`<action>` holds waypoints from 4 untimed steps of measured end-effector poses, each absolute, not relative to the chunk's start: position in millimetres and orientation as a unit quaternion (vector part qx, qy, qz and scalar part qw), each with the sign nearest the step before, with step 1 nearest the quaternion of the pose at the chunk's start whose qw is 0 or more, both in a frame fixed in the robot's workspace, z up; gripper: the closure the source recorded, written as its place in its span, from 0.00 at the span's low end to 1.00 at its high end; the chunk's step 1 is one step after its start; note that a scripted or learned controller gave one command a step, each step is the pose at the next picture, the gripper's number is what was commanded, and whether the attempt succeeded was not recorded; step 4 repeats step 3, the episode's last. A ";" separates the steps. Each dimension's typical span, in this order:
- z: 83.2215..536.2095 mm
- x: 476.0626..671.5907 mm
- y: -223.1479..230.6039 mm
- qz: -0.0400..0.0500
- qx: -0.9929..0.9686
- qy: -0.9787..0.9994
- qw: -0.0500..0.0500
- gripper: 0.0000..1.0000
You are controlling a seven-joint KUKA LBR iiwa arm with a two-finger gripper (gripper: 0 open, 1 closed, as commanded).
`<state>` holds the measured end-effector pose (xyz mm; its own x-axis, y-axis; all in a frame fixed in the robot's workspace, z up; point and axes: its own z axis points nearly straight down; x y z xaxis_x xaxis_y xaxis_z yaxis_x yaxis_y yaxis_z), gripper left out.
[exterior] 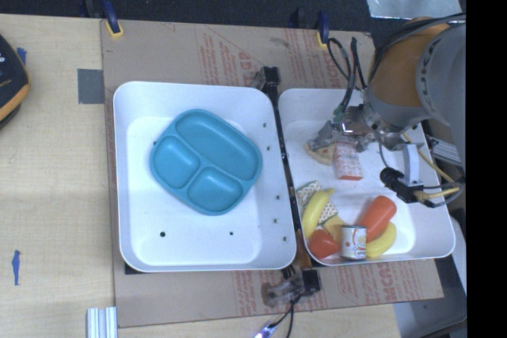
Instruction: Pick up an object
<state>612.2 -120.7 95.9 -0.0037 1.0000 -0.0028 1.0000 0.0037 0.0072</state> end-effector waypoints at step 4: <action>192.3 554.6 -63.0 -0.001 0.705 0.709 -0.001 1.00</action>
